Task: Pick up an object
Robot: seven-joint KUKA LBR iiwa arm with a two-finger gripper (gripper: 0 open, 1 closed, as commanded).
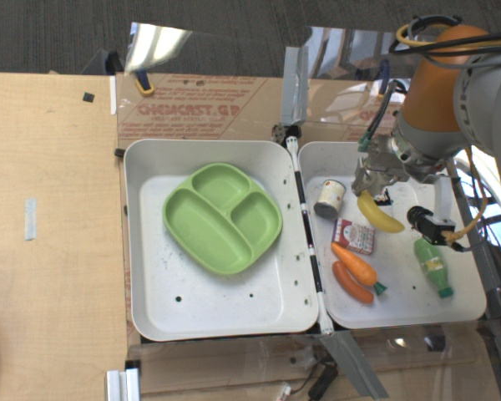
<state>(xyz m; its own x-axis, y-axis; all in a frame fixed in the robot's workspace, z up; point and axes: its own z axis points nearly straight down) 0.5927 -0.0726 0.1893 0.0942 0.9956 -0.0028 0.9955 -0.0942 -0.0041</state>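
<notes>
The right bin (451, 307) holds a yellow banana (378, 213), a small white can lying on its side (328, 197), a red and white packet (355, 237), two orange carrots (355, 271) and a green bottle (432, 267). My gripper (369, 186) hangs over the back of this bin, its tip right at the banana's upper end, between the can and the banana. Nothing is visibly lifted in it. The arm's orange band sits above it at the top right.
The left bin (150, 307) carries a green divided plate (223, 217). A narrow rim (305, 224) separates the two bins. Cardboard (200, 107) and clear panels stand behind the bins. A wooden bench top (50, 224) stretches to the left.
</notes>
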